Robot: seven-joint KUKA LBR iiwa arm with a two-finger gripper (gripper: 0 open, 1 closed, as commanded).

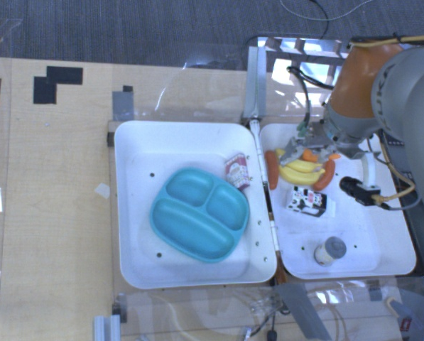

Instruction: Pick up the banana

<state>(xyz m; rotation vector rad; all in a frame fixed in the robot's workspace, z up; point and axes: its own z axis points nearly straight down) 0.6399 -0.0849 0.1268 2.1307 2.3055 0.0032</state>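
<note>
hand (pixel 305 148): low over banana (pixel 301 172), finger state cannot be told | banana: in right bin (pixel 382 254), lying between two orange pieces | left bin (pixel 137 190): blue divided plate (pixel 199 214)

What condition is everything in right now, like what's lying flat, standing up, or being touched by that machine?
banana: lying in the right bin, under the tool
tool: low over the banana
orange sausage-shaped piece: lying by the bin's left wall
blue divided plate: flat in the left bin
small packet: lying beside the plate
black-and-white card: flat
grey-capped jar: upright
</note>
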